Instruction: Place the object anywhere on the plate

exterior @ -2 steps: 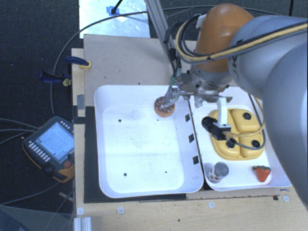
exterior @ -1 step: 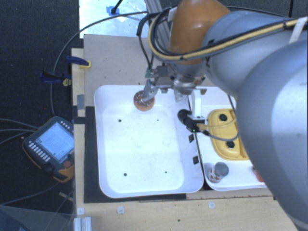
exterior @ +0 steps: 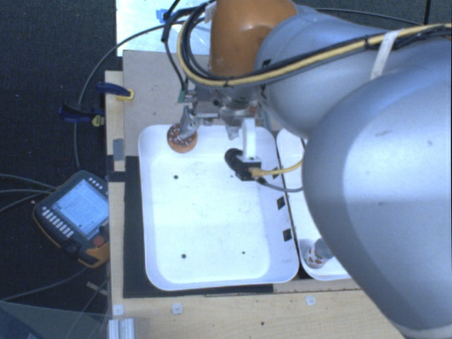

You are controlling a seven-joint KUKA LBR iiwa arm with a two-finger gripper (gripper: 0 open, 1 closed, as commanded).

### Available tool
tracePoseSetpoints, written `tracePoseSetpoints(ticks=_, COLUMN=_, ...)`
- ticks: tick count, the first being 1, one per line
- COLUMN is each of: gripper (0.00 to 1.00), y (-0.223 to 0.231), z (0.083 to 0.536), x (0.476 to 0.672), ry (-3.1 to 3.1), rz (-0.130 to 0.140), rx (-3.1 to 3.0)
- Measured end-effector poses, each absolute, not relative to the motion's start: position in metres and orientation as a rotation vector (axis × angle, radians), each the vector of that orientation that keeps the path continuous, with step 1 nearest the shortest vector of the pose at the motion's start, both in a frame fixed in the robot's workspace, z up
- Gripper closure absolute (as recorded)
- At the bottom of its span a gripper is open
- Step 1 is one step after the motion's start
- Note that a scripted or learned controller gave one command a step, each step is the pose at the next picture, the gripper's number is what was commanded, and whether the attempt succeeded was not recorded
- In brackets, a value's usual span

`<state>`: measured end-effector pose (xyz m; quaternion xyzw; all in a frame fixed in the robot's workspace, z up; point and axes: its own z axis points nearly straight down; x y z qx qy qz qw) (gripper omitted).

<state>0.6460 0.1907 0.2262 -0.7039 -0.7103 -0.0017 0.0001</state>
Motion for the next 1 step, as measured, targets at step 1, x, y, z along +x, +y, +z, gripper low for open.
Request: tracePoseSetpoints(ticks=1, gripper=0.0, y=0.1874, z=0.227, x=0.6458, ry=-2.229, rz=-0.002, rx=-2.216)
